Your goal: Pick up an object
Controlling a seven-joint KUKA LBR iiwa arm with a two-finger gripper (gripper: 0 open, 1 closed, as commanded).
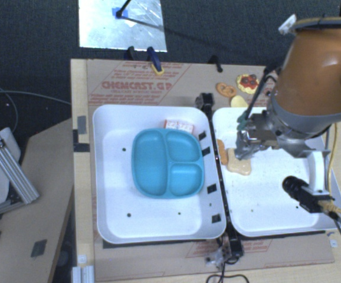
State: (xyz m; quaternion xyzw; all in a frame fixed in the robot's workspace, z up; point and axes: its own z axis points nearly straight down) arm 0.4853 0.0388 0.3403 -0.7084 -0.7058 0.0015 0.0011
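Tan flat toy (239, 167) in right bin (265, 217), prob. light, stiff; pinch its edges. Gripper (243, 151) directly above; grip state can't tell.

red print on the brown cardboard sheet (136, 78) under the bins, seen upside down, big line looks like "chemcast gp"; smaller red lines above it too blurred to read. more red print on the cardboard edge (217, 249) at the near side, unreadable. small white card (179, 125) with red marks behind the blue tray, text too small to make out. nothing else legible.
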